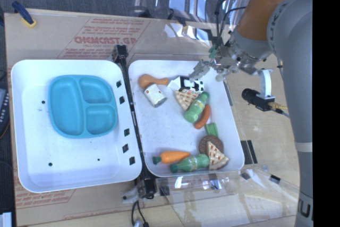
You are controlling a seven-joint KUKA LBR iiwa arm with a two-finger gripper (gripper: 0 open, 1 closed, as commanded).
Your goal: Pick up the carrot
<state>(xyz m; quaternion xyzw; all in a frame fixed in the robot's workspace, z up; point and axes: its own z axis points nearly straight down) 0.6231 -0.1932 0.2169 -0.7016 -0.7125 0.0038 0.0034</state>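
The carrot (173,157), orange with a small green top at its left end, lies near the front edge of the right bin (164,127). A green bottle (192,163) touches it on the right. My gripper (200,68) hangs over the back right corner of that bin, far from the carrot. It is just above a black-and-white patterned piece (192,84), and nothing shows in its grasp.
The right bin also holds a drumstick (151,81), a white block (155,95), a waffle wedge (185,97), another green bottle (196,108), an orange sausage-like piece (203,117), a brown disc (209,143) and a pizza slice (218,157). In the left bin lies a blue divided plate (84,104).
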